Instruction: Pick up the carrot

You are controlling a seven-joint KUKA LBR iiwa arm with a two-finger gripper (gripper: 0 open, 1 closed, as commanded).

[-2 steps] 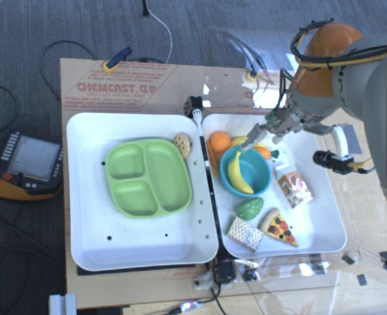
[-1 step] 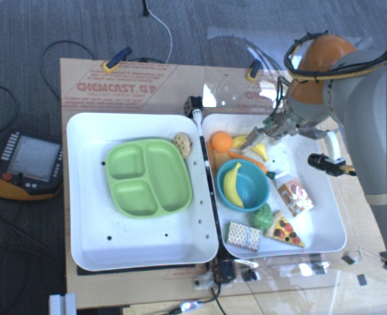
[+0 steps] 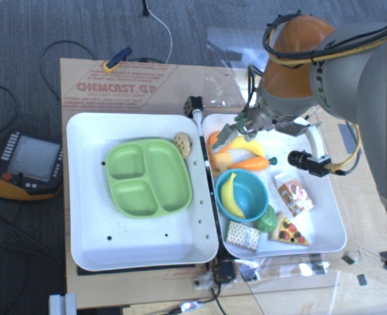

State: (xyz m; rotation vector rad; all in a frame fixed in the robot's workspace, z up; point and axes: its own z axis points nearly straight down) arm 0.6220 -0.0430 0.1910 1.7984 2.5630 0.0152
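Observation:
The carrot (image 3: pixel 251 165) is orange with a small green tip. It lies flat in the right bin (image 3: pixel 332 223), just above the rim of a blue bowl (image 3: pixel 246 195). My gripper (image 3: pixel 235 132) hangs over the bin's upper left corner, up and to the left of the carrot. It sits over a yellow toy food (image 3: pixel 244 151) and an orange piece (image 3: pixel 214 140). The wrist hides its tips, and I see nothing held in it.
The blue bowl holds a banana (image 3: pixel 227 194). Below and right of it lie a patterned packet (image 3: pixel 244 235), a pizza slice (image 3: pixel 290 232) and a small box (image 3: pixel 294 196). The left bin (image 3: pixel 77 195) holds a green divided plate (image 3: pixel 147 177) and a cookie (image 3: pixel 182 144).

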